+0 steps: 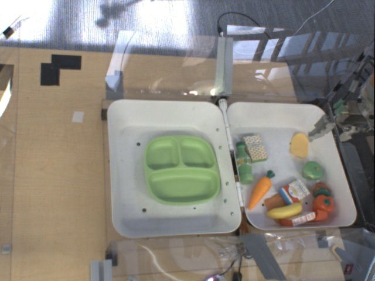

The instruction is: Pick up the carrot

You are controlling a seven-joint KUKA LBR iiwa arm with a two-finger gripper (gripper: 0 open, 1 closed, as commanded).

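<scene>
Carrot (259,191) is lying in the right bin (275,113), near its left wall, long axis slanting from the green top at upper right down to the tip at lower left. Gripper (324,126) is hanging over the bin's upper right corner, so the carrot is sitting well apart, down and left of it. Jaw opening: can't tell from here. Nothing is showing between them.

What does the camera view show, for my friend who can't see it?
An orange carrot lies in the right white bin among toy foods, with the robot's pincer near that bin's far right corner. The left white bin holds a green divided plate.
</scene>
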